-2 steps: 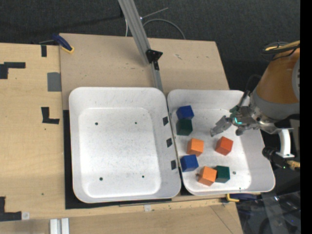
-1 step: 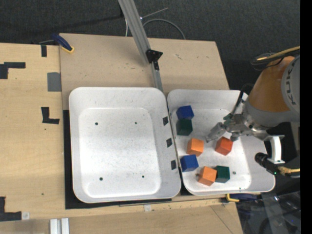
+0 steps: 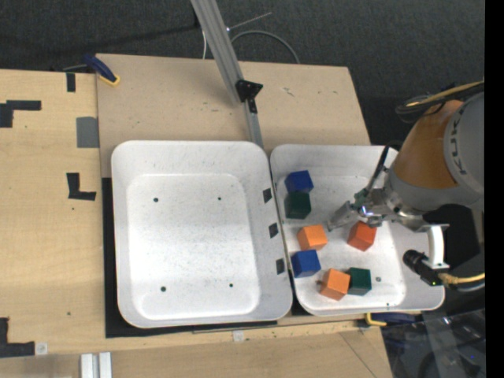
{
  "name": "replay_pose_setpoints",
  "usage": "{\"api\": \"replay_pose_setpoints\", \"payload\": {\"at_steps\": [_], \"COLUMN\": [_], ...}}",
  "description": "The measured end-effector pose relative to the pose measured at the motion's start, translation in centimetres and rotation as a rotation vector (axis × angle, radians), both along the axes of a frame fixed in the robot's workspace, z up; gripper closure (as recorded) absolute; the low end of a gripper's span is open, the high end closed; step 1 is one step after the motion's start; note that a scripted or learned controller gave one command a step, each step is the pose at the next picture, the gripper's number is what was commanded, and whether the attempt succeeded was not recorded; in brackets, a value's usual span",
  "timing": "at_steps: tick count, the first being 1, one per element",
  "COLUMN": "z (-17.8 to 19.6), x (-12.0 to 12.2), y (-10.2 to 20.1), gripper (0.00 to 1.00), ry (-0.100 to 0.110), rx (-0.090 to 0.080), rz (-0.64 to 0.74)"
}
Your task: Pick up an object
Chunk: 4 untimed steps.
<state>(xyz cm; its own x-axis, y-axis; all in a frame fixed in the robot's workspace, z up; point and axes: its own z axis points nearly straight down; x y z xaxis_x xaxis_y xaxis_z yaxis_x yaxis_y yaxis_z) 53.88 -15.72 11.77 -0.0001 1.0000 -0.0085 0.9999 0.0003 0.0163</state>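
- Camera view, fixed above, looked down at a slant on the bench (image 3: 315,101), its pale wood top carrying both bins side by side.
- Left bin (image 3: 130,211) was the larger white shape, just beside its neighbour.
- Right bin (image 3: 335,157) held all the blocks, and my arm (image 3: 441,152) reached over its right rim, grey with the orange band above the wrist.
- My pincer (image 3: 364,209) hung low inside that bin; whether it stood apart or together I cannot tell.
- Red-orange block (image 3: 361,235) lay just beneath the pincer, possibly touching it.
- Blue block (image 3: 298,182) sat against a dark green block (image 3: 298,205) near the bin's left wall.
- Orange block (image 3: 312,237) and a second blue block (image 3: 306,263) sat below those.
- Another orange block (image 3: 335,283) touched a second dark green block (image 3: 359,280) near the front rim.
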Motion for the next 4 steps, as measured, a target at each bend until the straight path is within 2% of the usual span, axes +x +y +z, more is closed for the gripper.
{"api": "replay_pose_setpoints", "payload": {"at_steps": [1, 2, 3, 4], "z": [0.9, 5.4, 10.5, 16.6], "x": [0.1, 0.0, -0.5, -0.6], "y": [0.0, -0.6, -1.5, -0.9], "gripper": [1.00, 1.00, 1.00, 1.00], "ry": [-0.003, 0.014, 0.012, 0.010], "rx": [-0.001, 0.007, 0.007, 0.006], "rz": [0.000, 0.000, 0.000, 0.002]}}
